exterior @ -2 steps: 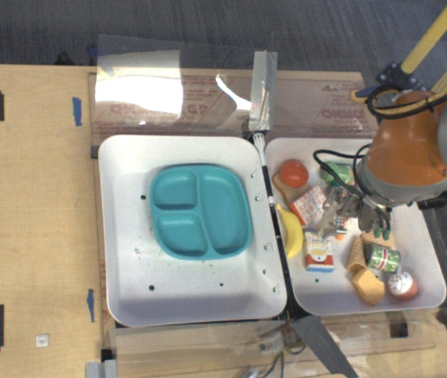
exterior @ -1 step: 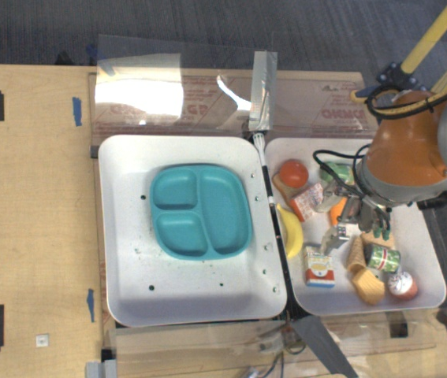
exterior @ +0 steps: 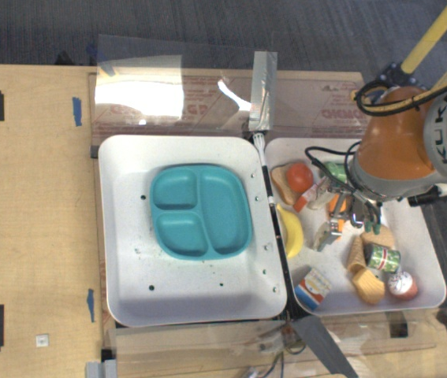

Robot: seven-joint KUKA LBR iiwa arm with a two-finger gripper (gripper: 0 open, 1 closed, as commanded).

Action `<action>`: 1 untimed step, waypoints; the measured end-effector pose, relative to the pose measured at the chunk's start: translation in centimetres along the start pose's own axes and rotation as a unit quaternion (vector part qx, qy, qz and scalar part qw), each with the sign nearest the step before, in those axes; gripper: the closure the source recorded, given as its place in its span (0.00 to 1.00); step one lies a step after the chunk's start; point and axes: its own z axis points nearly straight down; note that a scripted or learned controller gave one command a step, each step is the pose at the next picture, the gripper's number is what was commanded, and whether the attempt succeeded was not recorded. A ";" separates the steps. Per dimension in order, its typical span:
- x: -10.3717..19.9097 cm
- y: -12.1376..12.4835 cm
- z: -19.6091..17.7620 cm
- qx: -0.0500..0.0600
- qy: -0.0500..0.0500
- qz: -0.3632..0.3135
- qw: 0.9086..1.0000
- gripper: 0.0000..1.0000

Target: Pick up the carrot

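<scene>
The carrot (exterior: 334, 204) is a slim orange piece lying in the middle of the right bin (exterior: 432, 290), partly covered by the gripper. My gripper (exterior: 343, 215) hangs low over that spot below the arm's orange band, right at the carrot. Dark cables and the wrist hide the contact, so whether the carrot is held cannot be told.
Around the carrot lie a red tomato (exterior: 299, 177), a banana (exterior: 290, 231) by the left wall, a cone (exterior: 355, 250), a green can (exterior: 382, 258), a bread piece (exterior: 367, 283) and a small carton (exterior: 311, 287). The left bin (exterior: 121, 274) holds a teal divided plate (exterior: 202, 211).
</scene>
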 end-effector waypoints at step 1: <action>-0.4 0.1 -1.4 0.000 -0.007 -0.001 1.000 1.00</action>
